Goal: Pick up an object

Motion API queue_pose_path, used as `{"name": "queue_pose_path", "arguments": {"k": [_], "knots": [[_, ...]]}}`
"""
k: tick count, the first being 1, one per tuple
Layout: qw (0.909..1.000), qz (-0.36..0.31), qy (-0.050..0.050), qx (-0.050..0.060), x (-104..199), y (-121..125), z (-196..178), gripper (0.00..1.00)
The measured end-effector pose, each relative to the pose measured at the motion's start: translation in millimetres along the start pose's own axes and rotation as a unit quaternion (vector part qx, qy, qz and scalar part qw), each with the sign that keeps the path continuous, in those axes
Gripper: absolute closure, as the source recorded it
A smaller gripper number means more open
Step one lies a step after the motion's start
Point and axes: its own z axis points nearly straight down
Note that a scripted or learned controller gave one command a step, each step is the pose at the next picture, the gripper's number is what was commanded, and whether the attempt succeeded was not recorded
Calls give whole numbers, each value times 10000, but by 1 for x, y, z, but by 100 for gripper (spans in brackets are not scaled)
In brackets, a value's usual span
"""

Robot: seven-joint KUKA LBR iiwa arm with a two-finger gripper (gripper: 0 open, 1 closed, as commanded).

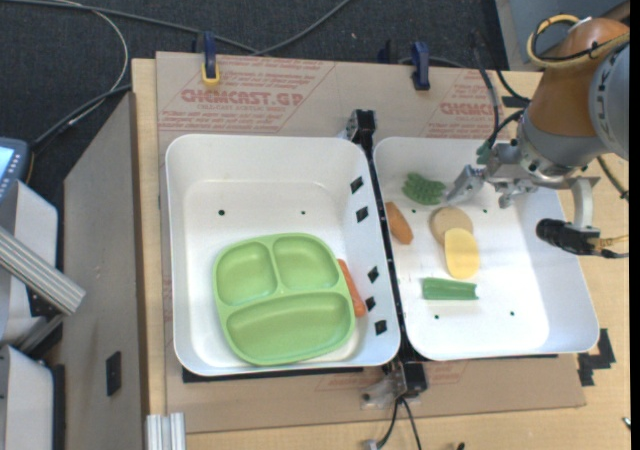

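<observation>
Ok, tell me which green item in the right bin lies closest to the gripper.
The bushy green piece, just left of the gripper; the flat green pod lies further toward the bin's front.

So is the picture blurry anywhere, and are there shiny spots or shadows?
In the camera view, the green divided plate and the food pieces are fairly sharp; the gripper looks a bit soft. The white bins are brightly lit, nearly washed out, with soft shadows along their walls. The dark floor behind stays dim.
</observation>
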Motion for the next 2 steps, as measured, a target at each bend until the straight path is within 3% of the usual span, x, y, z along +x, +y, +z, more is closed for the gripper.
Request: {"name": "queue_pose_path", "arguments": {"k": [1,2], "knots": [[10000,-4,-3,-34,0,2,-15,100],[10000,-11,-12,-58,3,5,-59,100]]}}
